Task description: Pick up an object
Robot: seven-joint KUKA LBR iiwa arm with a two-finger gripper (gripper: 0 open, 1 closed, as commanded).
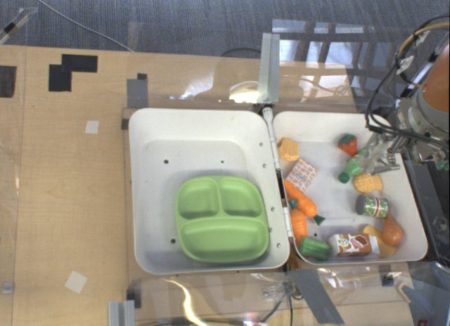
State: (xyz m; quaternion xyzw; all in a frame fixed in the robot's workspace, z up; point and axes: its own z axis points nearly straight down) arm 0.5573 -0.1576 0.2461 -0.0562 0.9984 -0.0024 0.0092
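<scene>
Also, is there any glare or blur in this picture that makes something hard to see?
In the camera view, bright glare sits on the clear panel behind the left bin; more reflections streak the bottom edge. The claw looks slightly blurred over the right bin, so its state is unclear. The green plate is evenly lit.

The arm [430, 100] is cut off by the right edge above its gripper [376, 157], whose blurred fingers cover part of the green bottle [351, 169] just left of them, so whether they grip it, or how they stand, cannot be told.
</scene>
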